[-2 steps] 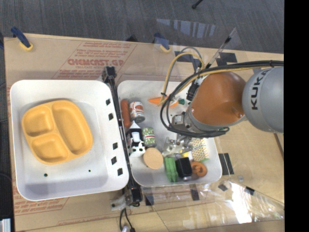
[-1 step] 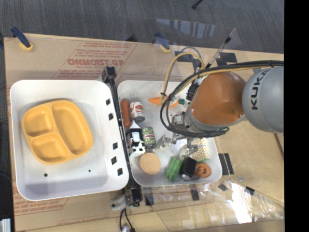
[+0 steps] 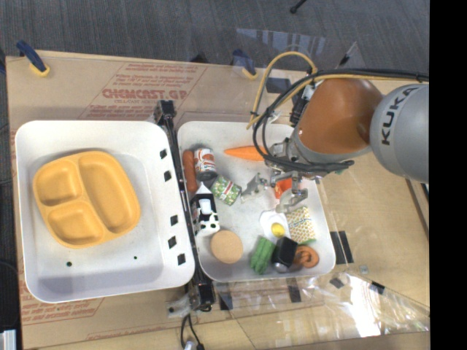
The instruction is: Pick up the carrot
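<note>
The carrot is orange and tapered. It lies flat near the far edge of the right bin, pointing left. My gripper hangs under the orange-banded wrist, just nearer and to the right of the carrot and apart from it. Its metal fingers stand spread open over the bin's middle. A small orange-red piece shows between them; I cannot tell whether they touch it.
The right bin also holds a sausage, a can, a green packet, a cow-print carton, a round bun, a fried egg and a green vegetable. The left bin holds a yellow divided plate.
</note>
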You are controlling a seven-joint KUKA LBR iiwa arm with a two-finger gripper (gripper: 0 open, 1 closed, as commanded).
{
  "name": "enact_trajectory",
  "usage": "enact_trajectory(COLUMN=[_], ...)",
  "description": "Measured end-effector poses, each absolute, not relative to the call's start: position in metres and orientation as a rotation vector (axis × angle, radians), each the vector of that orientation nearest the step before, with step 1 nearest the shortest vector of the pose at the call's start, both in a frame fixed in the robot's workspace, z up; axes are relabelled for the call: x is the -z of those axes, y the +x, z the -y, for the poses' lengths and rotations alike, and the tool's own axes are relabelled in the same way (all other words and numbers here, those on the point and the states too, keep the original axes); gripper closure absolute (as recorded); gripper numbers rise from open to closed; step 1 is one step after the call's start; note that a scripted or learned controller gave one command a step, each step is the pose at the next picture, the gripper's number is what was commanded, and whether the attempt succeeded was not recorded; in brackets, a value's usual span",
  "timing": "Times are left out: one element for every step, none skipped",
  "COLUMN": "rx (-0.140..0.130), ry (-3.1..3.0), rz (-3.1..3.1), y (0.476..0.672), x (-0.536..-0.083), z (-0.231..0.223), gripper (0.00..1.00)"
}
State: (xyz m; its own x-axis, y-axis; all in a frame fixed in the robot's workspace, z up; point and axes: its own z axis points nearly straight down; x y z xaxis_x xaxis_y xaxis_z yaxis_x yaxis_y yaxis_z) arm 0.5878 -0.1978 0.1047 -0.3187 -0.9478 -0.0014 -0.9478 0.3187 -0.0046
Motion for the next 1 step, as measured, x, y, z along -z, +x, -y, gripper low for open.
enact_trajectory(rx=[0.001], ry=[-1.794], rz=[-2.575], y=[0.6188], x=[-0.0934], z=[0.2094], gripper=[0.00])
